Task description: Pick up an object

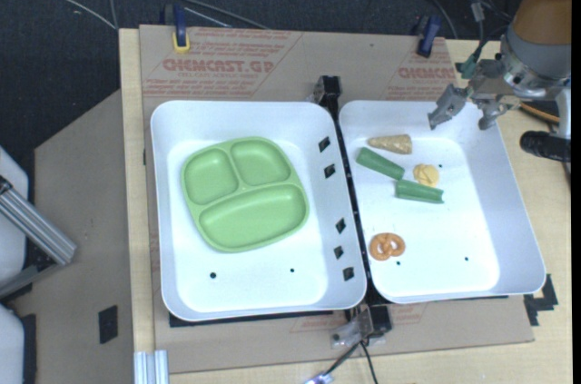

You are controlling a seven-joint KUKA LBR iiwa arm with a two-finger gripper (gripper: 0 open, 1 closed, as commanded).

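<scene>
Hand (465,112) open and empty, above right bin's (490,192) far edge, food near bin's left side.

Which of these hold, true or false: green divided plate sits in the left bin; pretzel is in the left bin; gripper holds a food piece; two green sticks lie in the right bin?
1. The green three-compartment plastic plate sits in the left white bin. True.
2. The small brown pretzel is in the left bin. False: it lies in the right white bin.
3. The two-finger gripper holds a food piece. False: nothing is between its fingers.
4. Two green stick-shaped pieces lie in the right bin. True.
</scene>
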